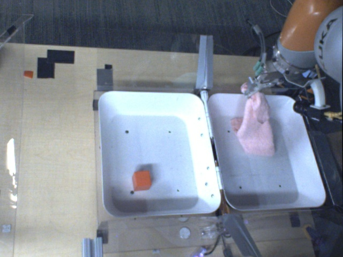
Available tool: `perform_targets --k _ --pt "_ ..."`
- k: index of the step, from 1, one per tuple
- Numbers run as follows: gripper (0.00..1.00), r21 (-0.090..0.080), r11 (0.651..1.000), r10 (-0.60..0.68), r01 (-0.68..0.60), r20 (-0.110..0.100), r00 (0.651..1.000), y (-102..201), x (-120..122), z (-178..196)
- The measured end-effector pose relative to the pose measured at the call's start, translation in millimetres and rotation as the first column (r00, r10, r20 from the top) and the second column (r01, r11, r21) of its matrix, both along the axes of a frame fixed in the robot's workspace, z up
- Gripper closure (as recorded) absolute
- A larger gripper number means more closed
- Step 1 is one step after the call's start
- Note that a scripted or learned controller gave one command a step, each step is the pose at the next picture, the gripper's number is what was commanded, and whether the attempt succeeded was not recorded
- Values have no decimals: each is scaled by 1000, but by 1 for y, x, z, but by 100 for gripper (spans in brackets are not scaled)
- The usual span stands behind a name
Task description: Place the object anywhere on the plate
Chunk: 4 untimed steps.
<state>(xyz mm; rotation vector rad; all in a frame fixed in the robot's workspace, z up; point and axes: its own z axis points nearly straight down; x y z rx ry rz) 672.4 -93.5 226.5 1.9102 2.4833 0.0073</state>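
**Pink Cloth Suspended from Tool over Right Bin**

At the far left of the counter (53, 159), a small orange marker (28, 74) lay beside a black stepped shape (53, 62). The counter was of pale wood.

The left bin (112, 111) was shallow and white. One orange block (142, 180) rested on its floor, near the front edge and left of centre, touching no wall.

A grey metal divider post (203, 63) stood behind the junction where the two bins met.

The right bin (305, 191) held the pink cloth (254, 127). The cloth hung in a loose, crumpled column. Its top corner was gathered at the tool (257, 85), and its lower part draped onto or just above the bin floor, in the rear half of the bin.

The tool was positioned over the rear edge of the right bin, pinching the upper end of the pink cloth between its fingers. Behind it, the orange band (300, 15) and grey arm (329, 36) entered from the upper right.
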Motion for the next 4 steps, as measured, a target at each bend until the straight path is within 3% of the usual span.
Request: perform_targets --k 1,2,3,4 --pt "100 -2 920 393 -393 0 920 48 -11 12" --pt "100 -5 693 721 -721 -1 693 98 -16 1" --pt "100 -7 358 934 -934 -3 358 154 -25 -5" --pt "100 -7 258 966 -966 -4 258 202 -43 -1"
